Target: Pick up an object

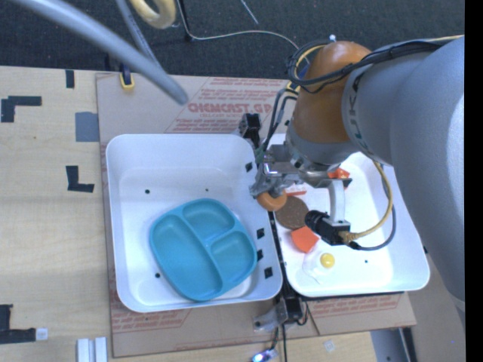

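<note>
My gripper [272, 192] hangs over the left edge of the right bin [392, 270], close to the wall between the two bins. It is shut on a small round orange object [269, 200], which shows between the fingertips and overlaps the bin's rim. Just right of it and lower lies a brown disc [290, 214]. An orange-red piece [303, 239] and a white fried-egg toy with a yellow yolk [324, 262] rest nearer the front of the same bin. The arm's body covers the back of that bin.
The left bin [128, 164] holds a blue divided plate [202, 247] at its front. A small red-orange item [340, 174] peeks out beneath the arm. A black cable fitting [326, 226] with a yellow-tipped cable hangs from the wrist over the right bin.
</note>
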